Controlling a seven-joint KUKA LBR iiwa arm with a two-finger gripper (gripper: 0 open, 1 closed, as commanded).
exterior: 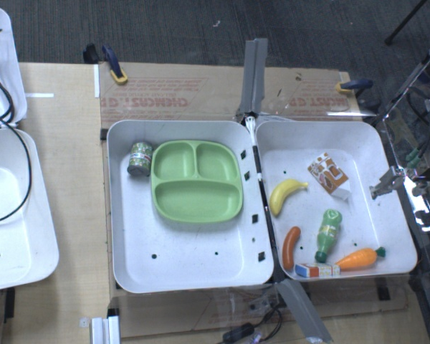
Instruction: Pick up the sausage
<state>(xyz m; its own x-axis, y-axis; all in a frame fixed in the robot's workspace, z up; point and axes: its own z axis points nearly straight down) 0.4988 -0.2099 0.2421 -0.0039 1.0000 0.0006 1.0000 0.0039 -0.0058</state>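
Two white bins sit side by side. The sausage (291,246) lies in the right bin (365,131), near its left wall, below the banana (286,193) and beside the green bottle (327,235). I cannot tell what my gripper is doing or holding. The sausage is smooth, round and thin, so I should come straight down and pinch across its middle, away from the wall.

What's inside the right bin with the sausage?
The right bin holds the sausage, a banana, a green bottle, a carrot, an orange-and-white carton and a small flat box. What lies under them is hidden.
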